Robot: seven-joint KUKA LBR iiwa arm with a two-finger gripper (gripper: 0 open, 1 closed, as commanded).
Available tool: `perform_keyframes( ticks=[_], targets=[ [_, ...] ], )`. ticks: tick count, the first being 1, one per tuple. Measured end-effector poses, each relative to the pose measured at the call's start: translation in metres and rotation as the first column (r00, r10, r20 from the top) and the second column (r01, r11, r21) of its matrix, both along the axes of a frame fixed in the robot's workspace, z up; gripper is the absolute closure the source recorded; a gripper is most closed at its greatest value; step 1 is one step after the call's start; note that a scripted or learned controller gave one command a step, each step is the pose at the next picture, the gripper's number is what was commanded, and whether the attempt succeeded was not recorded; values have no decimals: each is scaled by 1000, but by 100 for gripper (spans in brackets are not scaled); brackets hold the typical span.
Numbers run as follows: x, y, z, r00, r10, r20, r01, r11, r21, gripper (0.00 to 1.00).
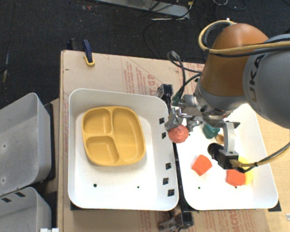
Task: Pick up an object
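Camera view: the end effector (176,123) hangs over the inner edge of the right bin (218,196), at the seam between the two bins and toward the far side of the bench (114,65). A red rounded object (178,134) sits right at its tip, touching or nearly so. I cannot tell whether the end effector is apart, together or clamped on it, nor whether the object is off the bin floor. The right bin also holds an orange block (201,165) near its middle and a red-orange block (235,178) toward its right edge with a yellow piece (248,177) touching it. A teal object (212,129) lies partly under the wrist. The left bin (129,192) carries a yellow divided plate (113,135), well apart from the arm. Judgement: the approach looks done and the red object is the likely target. The grasp is unconfirmed, and a clear lift out of the bin is not yet shown.
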State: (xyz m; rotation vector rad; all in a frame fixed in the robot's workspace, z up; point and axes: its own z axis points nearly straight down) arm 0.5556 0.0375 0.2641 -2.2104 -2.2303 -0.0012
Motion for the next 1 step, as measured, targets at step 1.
perform_keyframes(
  ticks=[1],
  targets=[
    [-9,54,-19,1000,-1,-3,1,1000,-1,100]
  ],
)
